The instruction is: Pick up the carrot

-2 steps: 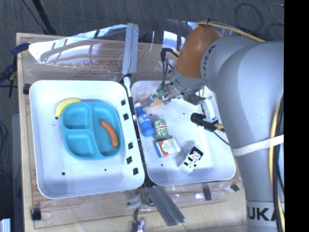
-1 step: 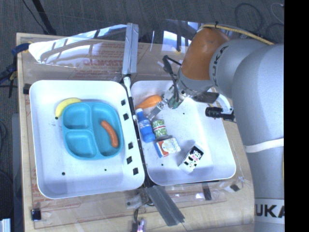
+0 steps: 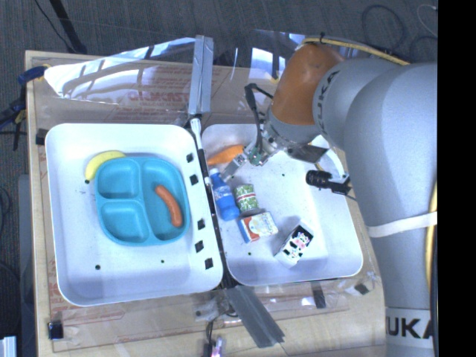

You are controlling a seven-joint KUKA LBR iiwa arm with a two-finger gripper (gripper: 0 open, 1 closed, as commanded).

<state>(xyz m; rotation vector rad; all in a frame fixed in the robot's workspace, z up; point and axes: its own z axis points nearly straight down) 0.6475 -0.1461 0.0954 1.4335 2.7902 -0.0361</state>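
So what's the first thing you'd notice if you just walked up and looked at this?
Probably the big grey arm with its orange band, reaching in from the right over the right bin. Its gripper sits right beside the orange carrot at that bin's far left corner. Next, the bright blue tray in the left bin, with a sausage in one compartment and a yellow banana peeking out behind it.

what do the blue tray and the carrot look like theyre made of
Blue tray: likely moulded plastic, one even colour with rounded compartments and a soft sheen. Carrot: probably a plastic toy, judging by its smooth, uniform orange surface, though the view is too coarse to rule out a real one.
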